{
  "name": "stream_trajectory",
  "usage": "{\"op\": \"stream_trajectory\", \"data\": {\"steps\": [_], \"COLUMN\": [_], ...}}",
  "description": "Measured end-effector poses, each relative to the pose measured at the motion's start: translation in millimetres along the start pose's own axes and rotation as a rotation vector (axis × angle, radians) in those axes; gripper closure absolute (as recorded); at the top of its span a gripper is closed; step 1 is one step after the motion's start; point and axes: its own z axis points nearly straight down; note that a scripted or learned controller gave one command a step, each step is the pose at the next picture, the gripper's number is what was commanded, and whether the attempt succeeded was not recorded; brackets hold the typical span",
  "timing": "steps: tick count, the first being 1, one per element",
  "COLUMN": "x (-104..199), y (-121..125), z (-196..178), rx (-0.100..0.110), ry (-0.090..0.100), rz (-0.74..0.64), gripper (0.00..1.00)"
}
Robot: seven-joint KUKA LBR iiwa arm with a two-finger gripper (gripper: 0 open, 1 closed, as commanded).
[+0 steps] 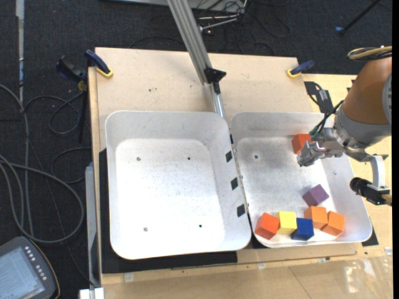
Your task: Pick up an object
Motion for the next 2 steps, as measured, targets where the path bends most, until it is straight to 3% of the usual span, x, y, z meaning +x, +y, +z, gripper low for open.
{"op": "stream_trajectory", "data": {"steps": [1, 2], "x": [-1, 51], "y": [2, 2], "z": [-43, -59], "rx": [0.001, 0.003], "ry": [0.000, 0.004], "rz": [-0.001, -0.006], "gripper": [1.00, 1.00]}}
